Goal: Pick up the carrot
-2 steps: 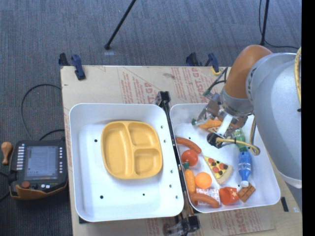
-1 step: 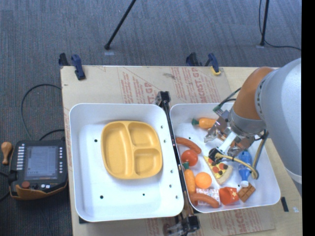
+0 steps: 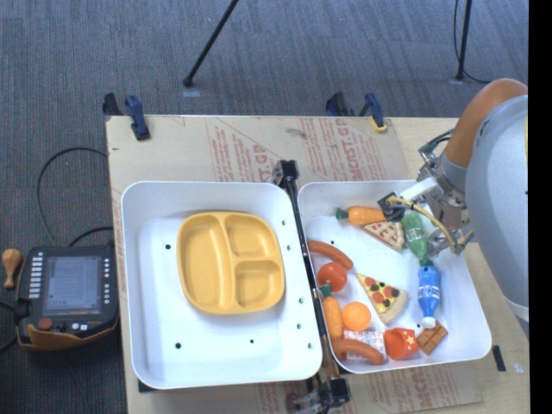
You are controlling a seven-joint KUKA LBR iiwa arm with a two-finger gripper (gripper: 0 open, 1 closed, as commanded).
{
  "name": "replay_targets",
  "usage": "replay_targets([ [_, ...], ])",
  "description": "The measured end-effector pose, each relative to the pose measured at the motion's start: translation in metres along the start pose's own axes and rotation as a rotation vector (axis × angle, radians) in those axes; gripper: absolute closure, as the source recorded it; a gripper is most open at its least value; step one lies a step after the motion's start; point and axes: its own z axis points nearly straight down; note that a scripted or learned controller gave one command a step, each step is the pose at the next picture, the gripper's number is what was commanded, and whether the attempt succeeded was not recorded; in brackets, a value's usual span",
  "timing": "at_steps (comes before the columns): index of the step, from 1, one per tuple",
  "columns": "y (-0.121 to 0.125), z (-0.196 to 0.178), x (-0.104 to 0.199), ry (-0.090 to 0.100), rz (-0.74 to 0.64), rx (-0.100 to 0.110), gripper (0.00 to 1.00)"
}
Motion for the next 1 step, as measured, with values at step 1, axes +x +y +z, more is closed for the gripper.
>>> replay_targets([
  [1, -0.0695, 0.0348, -0.0136, -0.003, 0.099, 0.003, 0.0],
])
